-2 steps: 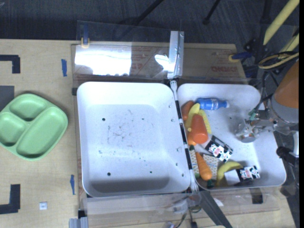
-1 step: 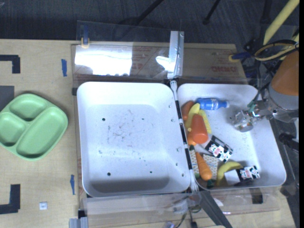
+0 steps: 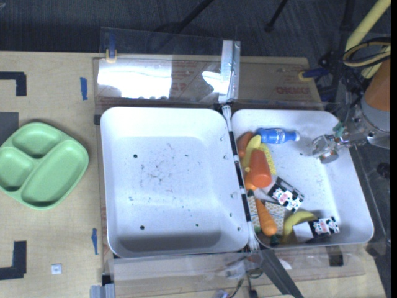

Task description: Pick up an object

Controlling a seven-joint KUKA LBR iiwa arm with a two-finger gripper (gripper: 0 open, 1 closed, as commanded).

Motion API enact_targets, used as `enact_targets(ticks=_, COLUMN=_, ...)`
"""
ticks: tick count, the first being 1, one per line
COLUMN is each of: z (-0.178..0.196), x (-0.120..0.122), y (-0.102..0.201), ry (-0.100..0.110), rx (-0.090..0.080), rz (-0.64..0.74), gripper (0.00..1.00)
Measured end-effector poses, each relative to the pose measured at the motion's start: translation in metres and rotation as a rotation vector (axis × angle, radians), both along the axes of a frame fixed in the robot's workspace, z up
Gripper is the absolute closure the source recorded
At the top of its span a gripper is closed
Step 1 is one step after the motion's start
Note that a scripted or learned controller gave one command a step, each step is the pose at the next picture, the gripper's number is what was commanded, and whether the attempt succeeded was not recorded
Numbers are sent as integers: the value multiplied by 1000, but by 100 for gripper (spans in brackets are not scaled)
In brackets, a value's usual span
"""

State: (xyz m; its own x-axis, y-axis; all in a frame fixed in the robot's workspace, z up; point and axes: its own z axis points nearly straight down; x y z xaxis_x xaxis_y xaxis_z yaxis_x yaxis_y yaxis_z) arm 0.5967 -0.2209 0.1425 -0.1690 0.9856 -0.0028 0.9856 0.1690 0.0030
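The gripper (image 3: 327, 148) hangs over the right bin (image 3: 338, 194) near the bottle (image 3: 276, 135); I cannot tell its opening or any hold.

The left bin (image 3: 164, 172) lies open, while in the right bin (image 3: 329, 185) toys (image 3: 267, 179) crowd its left side, leaving its right floor free.

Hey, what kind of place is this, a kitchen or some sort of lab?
Most likely a robotics lab bench: two white bins side by side, toy food such as a carrot and banana, and a robot arm reaching in.
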Motion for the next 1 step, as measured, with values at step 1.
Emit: enact_targets(ticks=1, z=77, x=20, y=70, ry=0, rx=1, rz=62, gripper=100)
